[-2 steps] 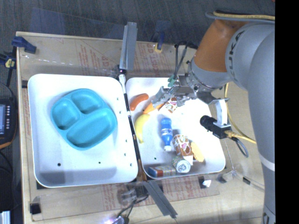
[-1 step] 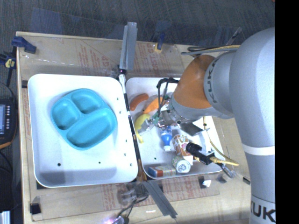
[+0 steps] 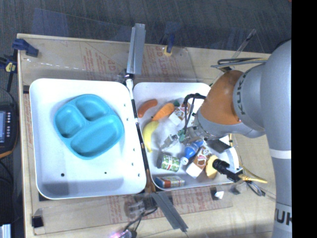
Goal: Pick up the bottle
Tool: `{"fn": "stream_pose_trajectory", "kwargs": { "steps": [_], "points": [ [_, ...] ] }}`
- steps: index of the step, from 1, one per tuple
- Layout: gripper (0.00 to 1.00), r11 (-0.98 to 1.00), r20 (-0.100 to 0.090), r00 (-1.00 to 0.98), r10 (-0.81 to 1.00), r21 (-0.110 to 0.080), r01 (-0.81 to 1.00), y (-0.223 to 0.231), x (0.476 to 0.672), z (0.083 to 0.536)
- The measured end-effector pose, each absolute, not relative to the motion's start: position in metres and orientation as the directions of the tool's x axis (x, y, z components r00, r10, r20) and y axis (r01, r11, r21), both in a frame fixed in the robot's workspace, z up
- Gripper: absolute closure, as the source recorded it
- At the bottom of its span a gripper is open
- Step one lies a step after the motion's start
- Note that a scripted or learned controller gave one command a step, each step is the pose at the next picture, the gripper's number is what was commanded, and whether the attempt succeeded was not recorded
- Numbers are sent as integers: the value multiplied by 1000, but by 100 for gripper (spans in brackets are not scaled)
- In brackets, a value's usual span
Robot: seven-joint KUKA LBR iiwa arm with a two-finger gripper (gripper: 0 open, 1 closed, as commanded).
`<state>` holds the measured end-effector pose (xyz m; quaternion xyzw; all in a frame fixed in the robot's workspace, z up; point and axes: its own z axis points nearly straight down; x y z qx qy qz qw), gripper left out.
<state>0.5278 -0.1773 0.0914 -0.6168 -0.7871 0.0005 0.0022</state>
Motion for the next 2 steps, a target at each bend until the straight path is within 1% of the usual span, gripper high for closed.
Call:
{"fn": "stream_pose_trajectory", "kwargs": {
  "steps": [1,2],
  "points": [
    [100,244,4,-244,970,-5,970,-177,528,101],
    [100,253,3,-253,967,-2,967,-210,514,92]
  ]
}}
